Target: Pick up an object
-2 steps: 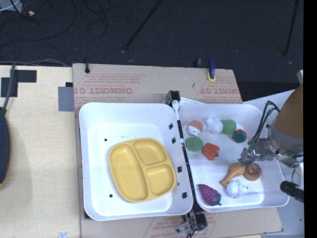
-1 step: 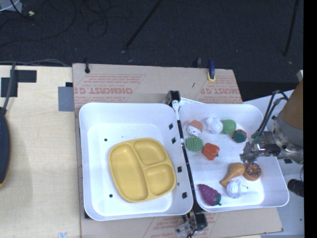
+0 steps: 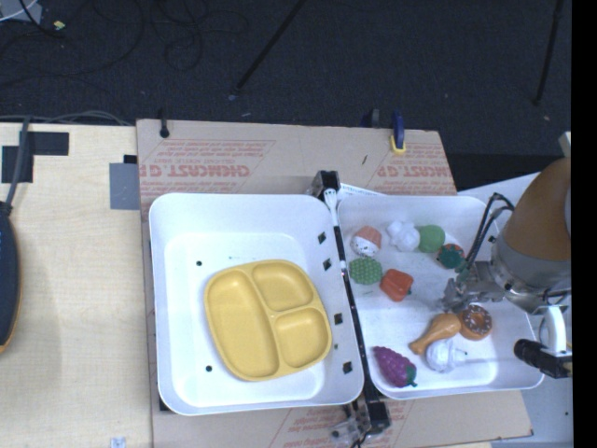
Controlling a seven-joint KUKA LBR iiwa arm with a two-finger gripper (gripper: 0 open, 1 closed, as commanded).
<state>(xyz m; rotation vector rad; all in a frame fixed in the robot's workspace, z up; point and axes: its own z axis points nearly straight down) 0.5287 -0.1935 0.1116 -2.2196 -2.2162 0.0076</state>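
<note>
White plastic bin (image 3: 424,385) at lower right of the frame holds toy food: a chicken drumstick (image 3: 437,332) touching a brown donut (image 3: 477,322), purple grapes (image 3: 395,366), a red pepper (image 3: 396,285), a green round piece (image 3: 365,271) and a green ball (image 3: 430,239) near the upper wall. Grey arm comes in from the right w/ the gripper (image 3: 461,292) low over this bin, just above the drumstick and donut; its opening I cannot tell, and nothing is seen held. Left bin (image 3: 177,250) in the centre carries a yellow divided tray (image 3: 269,318).
</note>
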